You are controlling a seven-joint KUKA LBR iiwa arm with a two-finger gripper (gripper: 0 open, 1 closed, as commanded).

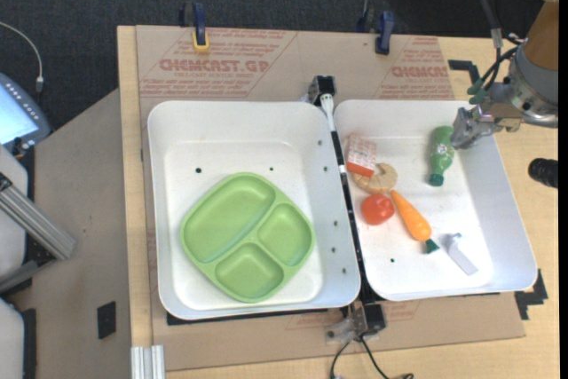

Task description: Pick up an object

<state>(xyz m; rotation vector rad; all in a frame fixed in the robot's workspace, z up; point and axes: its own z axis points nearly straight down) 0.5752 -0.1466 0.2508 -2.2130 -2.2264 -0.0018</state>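
The right bin (506, 217) holds several small items. A green bottle (440, 155) lies near its far right side. A red tomato (378, 209) and an orange carrot (411, 217) sit in the middle. A tan ring-shaped piece (380, 179) and a red-and-white packet (360, 154) lie near the bin's left wall. A grey-white piece (461, 254) rests toward the front. My gripper (464, 130) hangs just beside the top end of the green bottle, reaching in from the right. Nothing is visibly held in it.
The left bin (169, 146) holds a green divided plate (248, 236). A black divider (337, 164) runs between the bins. Two blue clamps (199, 20) (383, 32) stand at the bench's far edge. Cables and the arm's wrist (532, 84) crowd the right side.
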